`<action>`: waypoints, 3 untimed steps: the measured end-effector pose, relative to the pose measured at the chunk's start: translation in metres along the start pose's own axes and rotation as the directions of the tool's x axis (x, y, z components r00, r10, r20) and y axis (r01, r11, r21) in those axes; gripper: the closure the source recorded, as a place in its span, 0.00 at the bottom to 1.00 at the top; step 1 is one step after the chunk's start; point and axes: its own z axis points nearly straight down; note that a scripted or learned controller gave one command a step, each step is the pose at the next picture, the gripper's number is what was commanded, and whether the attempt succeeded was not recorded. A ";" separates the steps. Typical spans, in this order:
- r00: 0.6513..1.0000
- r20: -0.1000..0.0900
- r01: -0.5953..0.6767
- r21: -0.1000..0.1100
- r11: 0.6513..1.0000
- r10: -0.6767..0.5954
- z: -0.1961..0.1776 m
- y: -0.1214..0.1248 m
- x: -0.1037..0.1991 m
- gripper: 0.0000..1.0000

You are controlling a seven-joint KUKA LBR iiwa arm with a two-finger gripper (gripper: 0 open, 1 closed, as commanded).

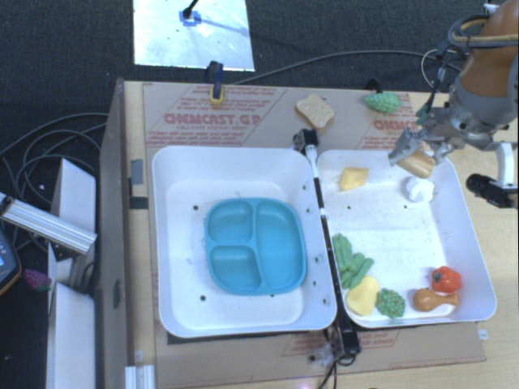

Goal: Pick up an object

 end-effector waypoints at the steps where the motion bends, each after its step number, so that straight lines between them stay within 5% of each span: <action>1: 1.000 -0.001 0.000 0.004 1.000 0.000 0.005 -0.021 0.044 1.00; 3: 1.000 -0.002 0.000 0.005 1.000 0.000 0.003 -0.060 0.132 1.00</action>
